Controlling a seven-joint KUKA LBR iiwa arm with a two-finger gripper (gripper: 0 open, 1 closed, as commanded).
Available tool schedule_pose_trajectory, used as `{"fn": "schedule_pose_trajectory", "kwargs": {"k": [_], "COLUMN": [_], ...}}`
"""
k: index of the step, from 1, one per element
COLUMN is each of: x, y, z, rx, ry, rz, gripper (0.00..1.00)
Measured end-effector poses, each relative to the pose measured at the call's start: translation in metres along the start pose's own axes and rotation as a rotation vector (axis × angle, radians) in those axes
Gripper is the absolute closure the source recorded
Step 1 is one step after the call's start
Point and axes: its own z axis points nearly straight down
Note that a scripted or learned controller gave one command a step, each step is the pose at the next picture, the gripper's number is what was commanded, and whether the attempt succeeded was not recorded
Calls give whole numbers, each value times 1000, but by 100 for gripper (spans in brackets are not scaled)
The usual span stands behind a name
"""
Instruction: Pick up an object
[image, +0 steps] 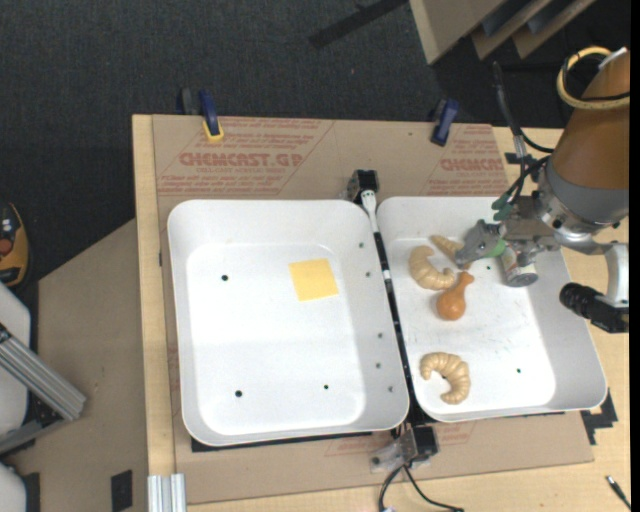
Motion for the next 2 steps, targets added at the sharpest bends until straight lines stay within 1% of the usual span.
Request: {"fn": "schedule_pose_trajectory", "kwargs": {"k": [1,2], "x": [12,2], "y": [-81,-5], "z": [94,135], "rx": [15,-5], "ry": [4,-2], "rz": [2,-2], "gripper": [0,0]}}
